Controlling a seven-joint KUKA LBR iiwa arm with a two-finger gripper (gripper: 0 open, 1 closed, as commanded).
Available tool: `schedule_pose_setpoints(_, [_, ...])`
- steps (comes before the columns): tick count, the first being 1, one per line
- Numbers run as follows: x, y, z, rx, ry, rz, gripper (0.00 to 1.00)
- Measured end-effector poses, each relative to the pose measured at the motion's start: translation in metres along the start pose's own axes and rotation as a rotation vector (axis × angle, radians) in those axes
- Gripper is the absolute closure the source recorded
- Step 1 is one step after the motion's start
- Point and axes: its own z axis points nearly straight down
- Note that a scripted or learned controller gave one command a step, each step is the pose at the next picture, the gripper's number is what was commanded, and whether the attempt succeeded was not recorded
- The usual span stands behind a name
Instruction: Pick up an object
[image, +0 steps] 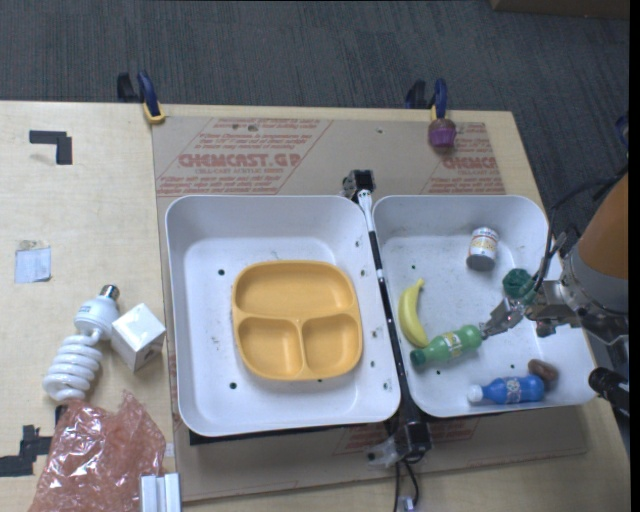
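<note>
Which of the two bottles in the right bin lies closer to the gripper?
The green bottle, lying beside the banana; its base end almost meets the gripper. The blue bottle lies farther off, by the bin's near wall.

Green bottle (447, 346) lying beside banana (411, 312)

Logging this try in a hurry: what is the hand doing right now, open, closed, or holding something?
Hand: at the right bin, its tip by the green bottle; open or closed cannot be told, and nothing is seen held.
</note>
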Motion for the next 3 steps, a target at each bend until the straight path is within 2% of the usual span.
schedule_pose_setpoints(1, [-0.013, 0.040, 0.083, -0.017, 0.003, 0.000, 0.00])
schedule_pose_setpoints(2, [0.024, 0.003, 0.091, 0.002, 0.001, 0.002, 0.00])
schedule_pose_setpoints(3, [0.024, 0.004, 0.081, 0.001, 0.001, 0.002, 1.00])
